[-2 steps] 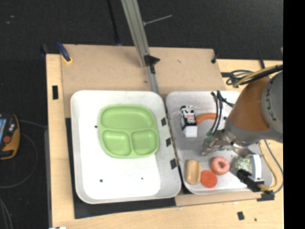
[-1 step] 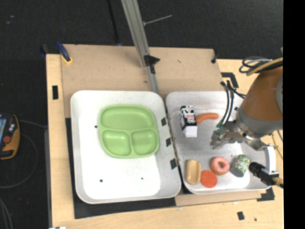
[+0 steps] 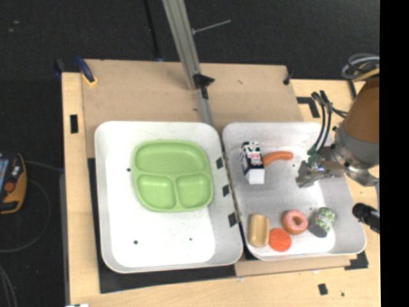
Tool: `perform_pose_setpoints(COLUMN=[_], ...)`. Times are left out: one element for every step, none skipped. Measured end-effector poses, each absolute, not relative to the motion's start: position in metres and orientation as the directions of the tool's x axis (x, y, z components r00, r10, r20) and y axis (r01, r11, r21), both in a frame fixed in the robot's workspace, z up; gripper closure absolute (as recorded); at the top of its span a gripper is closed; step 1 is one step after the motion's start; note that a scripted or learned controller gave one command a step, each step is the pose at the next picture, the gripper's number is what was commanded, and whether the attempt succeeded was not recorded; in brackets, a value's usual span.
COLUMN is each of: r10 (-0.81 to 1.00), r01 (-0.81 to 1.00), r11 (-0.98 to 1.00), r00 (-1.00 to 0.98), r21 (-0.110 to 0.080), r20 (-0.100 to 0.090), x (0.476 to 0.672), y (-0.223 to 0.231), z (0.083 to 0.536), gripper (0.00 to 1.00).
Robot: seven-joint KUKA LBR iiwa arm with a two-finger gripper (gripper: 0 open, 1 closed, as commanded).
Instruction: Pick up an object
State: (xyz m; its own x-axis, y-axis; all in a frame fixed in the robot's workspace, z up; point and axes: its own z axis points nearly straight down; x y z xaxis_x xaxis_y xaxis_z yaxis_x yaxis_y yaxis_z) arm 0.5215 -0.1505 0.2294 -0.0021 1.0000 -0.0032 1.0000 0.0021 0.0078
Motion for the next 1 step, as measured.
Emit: perform_pose_setpoints(r10=[1.0], r01=[1.0], r11=[0.004], r00=[-0.004], r21=[0.008], r20=[-0.003], x=[0.5316], y=[-0.1496], z=[0.2889], gripper=[1.0])
